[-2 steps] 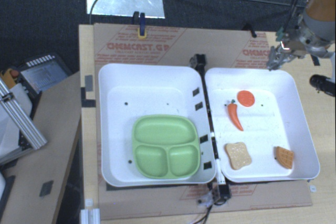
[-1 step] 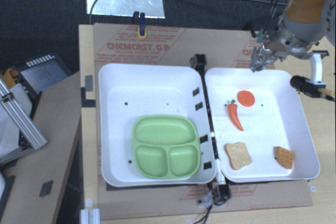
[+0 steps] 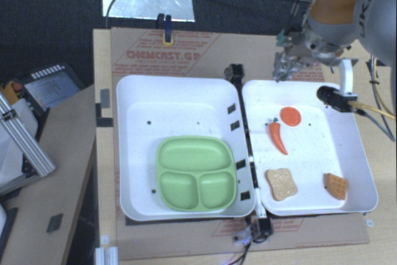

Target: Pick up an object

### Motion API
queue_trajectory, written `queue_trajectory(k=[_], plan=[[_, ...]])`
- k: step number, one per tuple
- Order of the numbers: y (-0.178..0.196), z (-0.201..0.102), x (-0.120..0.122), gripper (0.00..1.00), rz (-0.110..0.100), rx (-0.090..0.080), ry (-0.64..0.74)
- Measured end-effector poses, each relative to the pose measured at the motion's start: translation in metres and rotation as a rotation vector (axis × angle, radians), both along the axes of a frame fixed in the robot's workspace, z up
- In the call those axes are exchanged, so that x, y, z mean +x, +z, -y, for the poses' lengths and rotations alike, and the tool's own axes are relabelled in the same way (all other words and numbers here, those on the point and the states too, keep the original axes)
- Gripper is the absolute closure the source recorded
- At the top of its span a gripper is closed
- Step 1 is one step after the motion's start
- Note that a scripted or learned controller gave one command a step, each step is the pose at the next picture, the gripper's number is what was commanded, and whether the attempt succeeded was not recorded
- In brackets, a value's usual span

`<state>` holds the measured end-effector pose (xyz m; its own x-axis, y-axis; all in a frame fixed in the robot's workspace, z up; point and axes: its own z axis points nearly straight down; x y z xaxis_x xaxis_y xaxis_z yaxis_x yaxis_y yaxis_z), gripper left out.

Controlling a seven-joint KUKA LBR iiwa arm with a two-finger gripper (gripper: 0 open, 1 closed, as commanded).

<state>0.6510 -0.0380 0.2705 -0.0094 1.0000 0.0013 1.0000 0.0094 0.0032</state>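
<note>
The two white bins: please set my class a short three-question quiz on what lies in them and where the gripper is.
1. True or false: the green divided plate lies in the left bin.
2. How many food items lie in the right bin?
3. Multiple choice: the gripper is seen A) over the green divided plate, B) at the far rim of the right bin, C) beside the waffle piece.

Key
1. True.
2. Four: the tomato slice, the carrot, the toast slice and the waffle piece.
3. B.
</note>
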Motion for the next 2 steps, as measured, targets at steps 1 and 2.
queue_trajectory(k=[1,2], plan=[[-0.017,-0.05,0.014,1.0,-0.001,0.0,0.0],[-0.029,-0.113,0.015,1.0,-0.001,0.0,0.0]])
